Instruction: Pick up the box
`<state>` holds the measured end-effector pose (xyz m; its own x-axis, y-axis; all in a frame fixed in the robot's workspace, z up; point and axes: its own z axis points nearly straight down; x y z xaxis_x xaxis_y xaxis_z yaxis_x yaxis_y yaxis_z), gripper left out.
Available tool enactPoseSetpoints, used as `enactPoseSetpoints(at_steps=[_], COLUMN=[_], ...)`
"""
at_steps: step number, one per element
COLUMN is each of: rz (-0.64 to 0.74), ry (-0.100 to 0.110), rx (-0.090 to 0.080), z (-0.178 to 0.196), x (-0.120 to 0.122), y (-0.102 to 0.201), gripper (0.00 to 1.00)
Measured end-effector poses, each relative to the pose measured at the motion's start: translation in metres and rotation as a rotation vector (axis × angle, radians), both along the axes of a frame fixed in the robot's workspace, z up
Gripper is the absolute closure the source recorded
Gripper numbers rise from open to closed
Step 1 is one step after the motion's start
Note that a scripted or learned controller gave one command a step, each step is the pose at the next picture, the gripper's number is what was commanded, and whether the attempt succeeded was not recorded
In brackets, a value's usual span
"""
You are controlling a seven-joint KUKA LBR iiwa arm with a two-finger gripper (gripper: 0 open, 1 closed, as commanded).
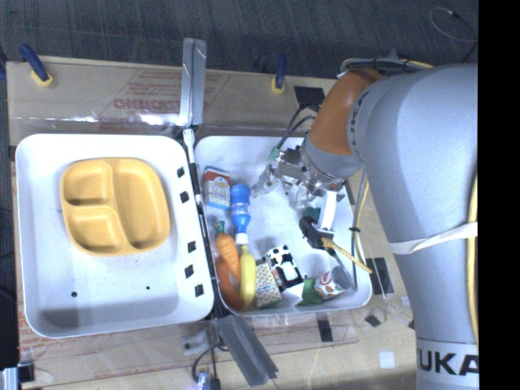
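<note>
Camera view shows the box (216, 192), a small red-and-white carton, lying at the far left of the right bin (351, 287), touching the blue bottle (240, 207) on its right, with the carrot (228, 255) just nearer. The gripper (294, 177) hangs to the box's right, seemingly empty. A clean descent should centre over the carton and avoid the bottle and bin wall.

Arm (422, 201) cut off by bottom edge, lower links out of frame. Its wrist covers the right bin's (244, 146) upper-right corner and part of its rim. Gripper (286, 174) fingers too small and cluttered to read. Carton (323, 288) at bottom right of the bin: print too small to read.
</note>
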<state>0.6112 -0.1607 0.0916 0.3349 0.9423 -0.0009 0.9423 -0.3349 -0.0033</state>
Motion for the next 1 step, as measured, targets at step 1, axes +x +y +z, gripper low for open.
enactPoseSetpoints(at_steps=[1], rz=[-0.252], ry=[-0.011], rx=[-0.015], z=[0.0055], x=[-0.0047], y=[0.0475], gripper=[0.00])
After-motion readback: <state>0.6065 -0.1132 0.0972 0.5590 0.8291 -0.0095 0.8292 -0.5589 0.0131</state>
